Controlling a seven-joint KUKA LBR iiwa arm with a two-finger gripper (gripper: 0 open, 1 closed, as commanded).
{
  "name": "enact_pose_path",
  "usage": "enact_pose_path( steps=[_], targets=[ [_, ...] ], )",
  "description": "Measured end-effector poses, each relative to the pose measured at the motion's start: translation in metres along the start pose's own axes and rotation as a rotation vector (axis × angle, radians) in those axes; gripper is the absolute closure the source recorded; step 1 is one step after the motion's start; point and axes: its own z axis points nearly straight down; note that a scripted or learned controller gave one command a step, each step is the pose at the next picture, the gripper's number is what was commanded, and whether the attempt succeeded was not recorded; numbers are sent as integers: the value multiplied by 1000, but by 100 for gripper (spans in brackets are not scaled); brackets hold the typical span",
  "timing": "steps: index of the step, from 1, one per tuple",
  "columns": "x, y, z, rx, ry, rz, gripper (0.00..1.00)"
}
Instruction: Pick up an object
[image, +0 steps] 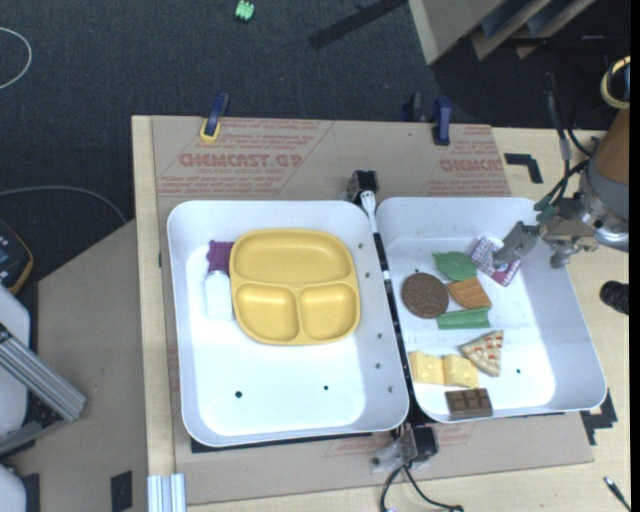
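The gripper (508, 256) hung over the upper part of the right bin (560, 330), reaching in from the right, and whether it was open or closed could not be told. Just below it lay a small pinkish-grey packet (489, 252), with no clear sign of being gripped. Nearby toy food sat close together: a green leaf (455, 265), a brown round cookie (425, 295), an orange piece (469, 293), a green pod (463, 319), a pizza slice (486, 352), yellow cheese blocks (443, 370) and a chocolate bar (468, 402). The left bin (280, 400) held a yellow divided plate (295, 285), a purple item (219, 255) and a white bottle (217, 296).
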Motion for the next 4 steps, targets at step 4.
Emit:
enact_pose_path(
  steps=[4],
  targets=[
    [4, -9, 132, -10, -1, -3, 0]
  ],
)
